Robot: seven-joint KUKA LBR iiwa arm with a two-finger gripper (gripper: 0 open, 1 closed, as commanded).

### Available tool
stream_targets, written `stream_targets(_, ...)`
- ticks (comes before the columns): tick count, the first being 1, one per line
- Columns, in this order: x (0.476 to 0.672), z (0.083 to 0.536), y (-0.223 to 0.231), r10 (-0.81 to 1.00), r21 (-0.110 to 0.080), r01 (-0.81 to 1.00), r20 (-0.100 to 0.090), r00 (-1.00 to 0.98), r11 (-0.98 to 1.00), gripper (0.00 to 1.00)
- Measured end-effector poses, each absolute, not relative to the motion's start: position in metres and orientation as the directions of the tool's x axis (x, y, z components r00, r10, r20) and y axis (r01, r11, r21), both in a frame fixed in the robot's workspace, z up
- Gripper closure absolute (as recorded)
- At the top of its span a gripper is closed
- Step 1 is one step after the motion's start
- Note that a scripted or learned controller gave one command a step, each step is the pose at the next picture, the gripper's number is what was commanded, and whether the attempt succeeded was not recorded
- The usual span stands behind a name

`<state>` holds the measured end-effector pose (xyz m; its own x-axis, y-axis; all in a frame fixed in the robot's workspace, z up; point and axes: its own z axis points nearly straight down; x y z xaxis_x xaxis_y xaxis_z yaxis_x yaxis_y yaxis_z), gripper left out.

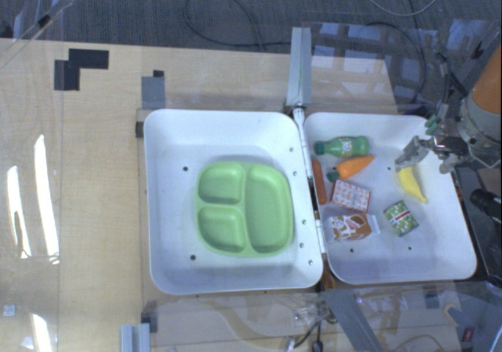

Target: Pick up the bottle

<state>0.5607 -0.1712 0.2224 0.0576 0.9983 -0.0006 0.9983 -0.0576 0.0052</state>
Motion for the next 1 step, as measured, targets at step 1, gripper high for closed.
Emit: stream_targets(1,0.5821,0.0938,-0.1927,0.950,0.005,0.950,0.002,0.311,-0.311,0.00)
